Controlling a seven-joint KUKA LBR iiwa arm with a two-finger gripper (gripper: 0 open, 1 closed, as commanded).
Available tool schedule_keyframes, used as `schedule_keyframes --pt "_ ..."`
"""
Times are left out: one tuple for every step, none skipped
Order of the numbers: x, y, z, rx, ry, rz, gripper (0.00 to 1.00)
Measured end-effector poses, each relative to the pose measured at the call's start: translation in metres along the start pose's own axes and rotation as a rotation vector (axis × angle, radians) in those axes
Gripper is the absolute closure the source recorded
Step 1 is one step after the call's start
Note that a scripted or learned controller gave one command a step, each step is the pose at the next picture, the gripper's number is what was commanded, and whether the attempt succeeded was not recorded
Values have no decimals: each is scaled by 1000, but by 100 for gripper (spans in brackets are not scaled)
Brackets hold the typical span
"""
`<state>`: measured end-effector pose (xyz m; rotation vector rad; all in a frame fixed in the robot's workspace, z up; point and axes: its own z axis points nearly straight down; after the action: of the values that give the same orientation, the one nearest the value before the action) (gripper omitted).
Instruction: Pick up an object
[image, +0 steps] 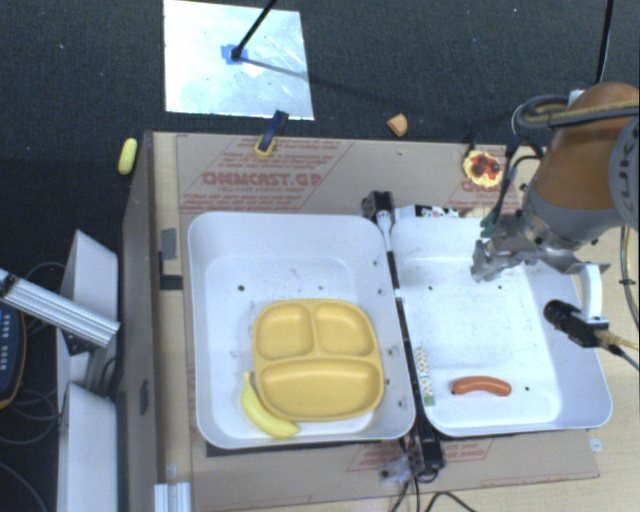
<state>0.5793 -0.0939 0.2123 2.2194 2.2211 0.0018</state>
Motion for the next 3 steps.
schedule_keyframes --pt "-42 32 -24 -2 -1 0 100" --pt "-31 21 25 2 0 0 100" --pt "-59 22 -49 -3 -2 1 100"
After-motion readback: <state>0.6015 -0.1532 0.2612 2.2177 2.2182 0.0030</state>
